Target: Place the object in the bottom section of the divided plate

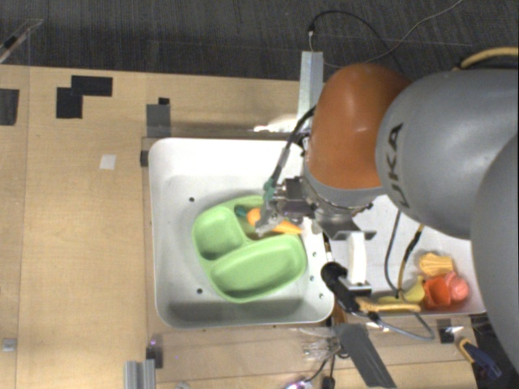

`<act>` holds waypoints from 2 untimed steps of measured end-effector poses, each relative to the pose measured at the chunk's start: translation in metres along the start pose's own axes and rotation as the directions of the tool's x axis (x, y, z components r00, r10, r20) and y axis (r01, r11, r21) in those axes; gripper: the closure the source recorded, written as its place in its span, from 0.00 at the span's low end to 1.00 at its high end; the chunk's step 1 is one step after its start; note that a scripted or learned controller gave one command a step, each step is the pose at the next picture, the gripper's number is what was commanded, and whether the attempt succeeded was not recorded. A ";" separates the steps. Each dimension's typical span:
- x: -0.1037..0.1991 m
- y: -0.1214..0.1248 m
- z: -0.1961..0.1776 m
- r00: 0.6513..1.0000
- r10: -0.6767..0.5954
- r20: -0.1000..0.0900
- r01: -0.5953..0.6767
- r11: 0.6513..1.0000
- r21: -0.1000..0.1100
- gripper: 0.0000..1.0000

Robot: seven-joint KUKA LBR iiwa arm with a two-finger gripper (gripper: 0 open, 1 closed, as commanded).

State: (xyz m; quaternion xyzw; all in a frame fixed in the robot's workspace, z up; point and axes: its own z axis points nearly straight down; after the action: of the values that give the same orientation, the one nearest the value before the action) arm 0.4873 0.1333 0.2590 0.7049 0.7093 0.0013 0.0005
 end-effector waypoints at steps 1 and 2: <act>0.001 0.001 -0.010 1.000 -0.007 0.000 0.007 1.000 -0.002 1.00; -0.033 0.000 0.022 0.908 0.418 0.001 -0.418 0.908 0.001 1.00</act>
State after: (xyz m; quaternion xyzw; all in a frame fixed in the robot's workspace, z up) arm 0.4875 0.1006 0.2374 0.8403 0.5421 0.0009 0.0001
